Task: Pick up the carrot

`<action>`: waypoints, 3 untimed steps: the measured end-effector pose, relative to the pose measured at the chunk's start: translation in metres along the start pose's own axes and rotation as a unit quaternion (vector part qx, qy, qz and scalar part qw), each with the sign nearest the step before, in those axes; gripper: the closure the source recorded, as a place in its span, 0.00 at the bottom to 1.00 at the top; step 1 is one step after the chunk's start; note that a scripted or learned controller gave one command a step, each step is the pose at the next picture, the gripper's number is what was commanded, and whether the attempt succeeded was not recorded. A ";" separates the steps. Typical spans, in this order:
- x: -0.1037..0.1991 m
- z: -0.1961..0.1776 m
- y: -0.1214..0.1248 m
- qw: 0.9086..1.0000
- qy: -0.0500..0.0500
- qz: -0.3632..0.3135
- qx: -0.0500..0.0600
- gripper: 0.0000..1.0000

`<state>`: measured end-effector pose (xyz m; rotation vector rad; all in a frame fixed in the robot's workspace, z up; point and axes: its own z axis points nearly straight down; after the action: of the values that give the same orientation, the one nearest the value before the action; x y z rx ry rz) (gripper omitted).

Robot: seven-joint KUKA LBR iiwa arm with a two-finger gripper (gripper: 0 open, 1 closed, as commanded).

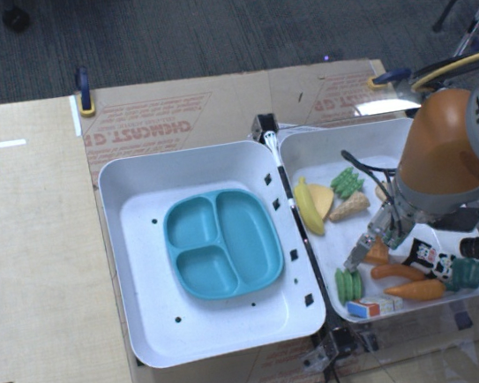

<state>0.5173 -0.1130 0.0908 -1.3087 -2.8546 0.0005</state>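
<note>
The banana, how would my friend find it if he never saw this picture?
Look in the right white bin, the one beside the bin holding the blue plate. The banana lies along that bin's left wall, next to a beige bread piece. It is the only yellow, curved thing there.

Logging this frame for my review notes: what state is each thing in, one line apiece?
gripper: low in the right bin, fingers on an orange piece, grasp unclear.
carrot: lying flat near the bin's front edge, untouched.
second orange piece: lying flat beside the carrot.
banana: lying against the bin's left wall.
blue divided plate: flat in the left bin, nothing on it.
</note>
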 end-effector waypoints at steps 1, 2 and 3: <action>-0.002 -0.009 0.001 1.000 -0.001 0.003 -0.001 1.00; 0.003 -0.100 0.087 0.999 -0.001 0.042 0.000 1.00; 0.003 -0.100 0.087 0.999 -0.001 0.042 0.001 0.00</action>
<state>0.5813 -0.0543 0.1904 -1.4277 -2.7982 0.0033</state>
